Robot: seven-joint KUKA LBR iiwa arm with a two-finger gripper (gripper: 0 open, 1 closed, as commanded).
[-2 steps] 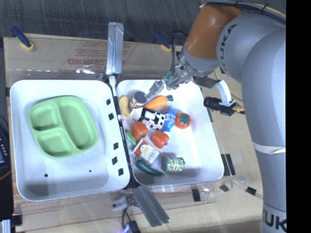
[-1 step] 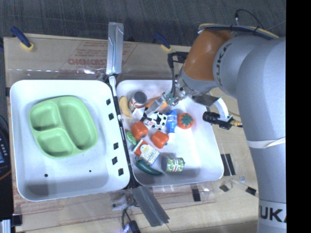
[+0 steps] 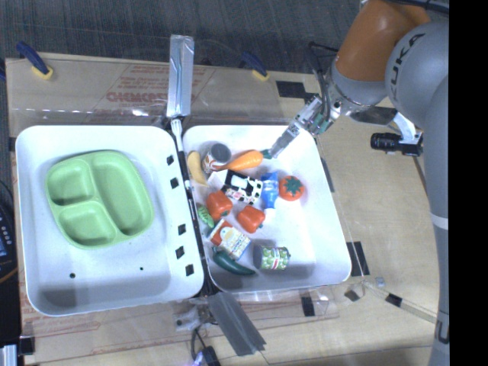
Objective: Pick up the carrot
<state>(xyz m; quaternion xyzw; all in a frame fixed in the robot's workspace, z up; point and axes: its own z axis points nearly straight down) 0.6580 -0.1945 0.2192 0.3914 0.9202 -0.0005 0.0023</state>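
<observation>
The carrot [image 3: 244, 160] is orange with a green stem end pointing right. It lies near the back of the right bin [image 3: 324, 231], between a tin can [image 3: 217, 155] and the bin's back right wall. My gripper [image 3: 279, 145] reaches down from the upper right at a slant. Its tip is just right of the carrot's green end, very close to it or touching it. Nothing visibly sits in the gripper. The grey arm with its orange band [image 3: 374, 36] stands above the bin's back right corner.
Around the carrot lie a banana [image 3: 196, 166], a cow-patterned box [image 3: 242, 185], a blue carton [image 3: 269, 191], a tomato [image 3: 290, 188], two red peppers [image 3: 219, 203], a green can [image 3: 273, 258] and a dark green vegetable [image 3: 232, 264]. The left bin [image 3: 30, 280] holds a green divided plate [image 3: 99, 197].
</observation>
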